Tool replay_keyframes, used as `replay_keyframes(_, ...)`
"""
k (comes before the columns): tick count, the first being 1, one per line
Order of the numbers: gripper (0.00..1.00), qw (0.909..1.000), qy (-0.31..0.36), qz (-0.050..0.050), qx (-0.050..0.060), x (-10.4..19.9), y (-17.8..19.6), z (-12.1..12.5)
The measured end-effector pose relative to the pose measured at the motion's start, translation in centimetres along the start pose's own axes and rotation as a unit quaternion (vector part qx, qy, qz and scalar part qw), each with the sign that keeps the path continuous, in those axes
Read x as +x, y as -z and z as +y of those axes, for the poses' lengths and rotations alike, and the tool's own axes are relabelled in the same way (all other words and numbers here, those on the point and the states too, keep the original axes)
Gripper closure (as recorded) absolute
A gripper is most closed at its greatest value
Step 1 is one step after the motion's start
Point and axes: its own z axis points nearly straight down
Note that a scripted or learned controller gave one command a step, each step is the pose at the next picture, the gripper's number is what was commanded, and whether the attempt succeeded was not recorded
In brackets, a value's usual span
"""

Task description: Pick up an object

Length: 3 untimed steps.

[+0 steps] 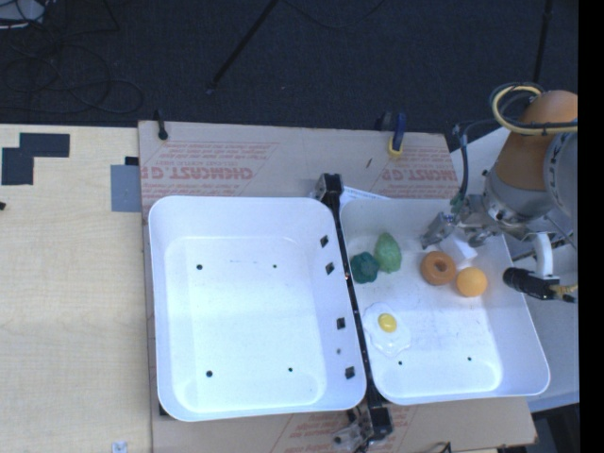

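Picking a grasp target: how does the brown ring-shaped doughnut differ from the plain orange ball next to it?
The brown ring-shaped doughnut has a hole through its middle and lies flat; the orange ball is solid and round. The doughnut is duller and browner, the ball a brighter orange. The doughnut lies left of the ball, farther from the gripper side. Both look similar in size and rest in the right white bin.

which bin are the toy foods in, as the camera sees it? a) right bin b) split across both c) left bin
a: the fried egg, the donut, the orange ball and the two green pieces all lie in the right bin.
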Motion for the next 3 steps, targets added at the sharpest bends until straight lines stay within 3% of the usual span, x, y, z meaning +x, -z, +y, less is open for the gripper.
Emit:
replay_keyframes(1, 0.0, 1.0, 0.002, 0.002, 0.005, -0.3, -1.5, 0.3)
replay_keyframes(2, 0.0, 1.0, 0.002, 0.003, 0.002, -0.5, 17.6, 0.6)
replay_keyframes(3, 0.0, 0.9999, 0.002, 0.007, 0.014, 0.1, -2.9, -0.2)
